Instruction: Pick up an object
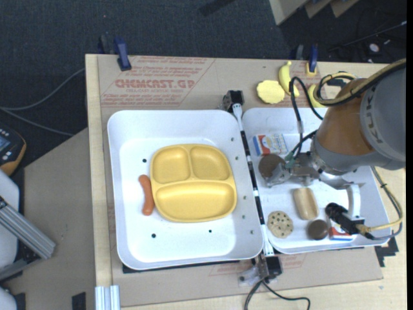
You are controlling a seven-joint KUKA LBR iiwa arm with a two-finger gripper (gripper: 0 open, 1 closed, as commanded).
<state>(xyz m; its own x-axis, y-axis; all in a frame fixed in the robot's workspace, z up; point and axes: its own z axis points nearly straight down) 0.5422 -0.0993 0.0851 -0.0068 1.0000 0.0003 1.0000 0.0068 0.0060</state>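
My gripper (282,172) reaches down into the left part of the right bin (361,247), under the arm's orange band. Its tip is right beside a brown round piece (266,166), and whether it touches the piece is unclear. In front of it lie a tan bread roll (305,203), a chocolate-chip cookie (280,223) and a second brown disc (317,228). A red, white and blue packet (266,143) lies behind the gripper.
The left bin (122,192) holds a yellow divided plate (192,181) with an orange sausage (147,194) along its left side. Yellow toy fruit (271,90) sits on the bench behind the right bin. A small red and blue item (341,235) lies near the right bin's front rim.
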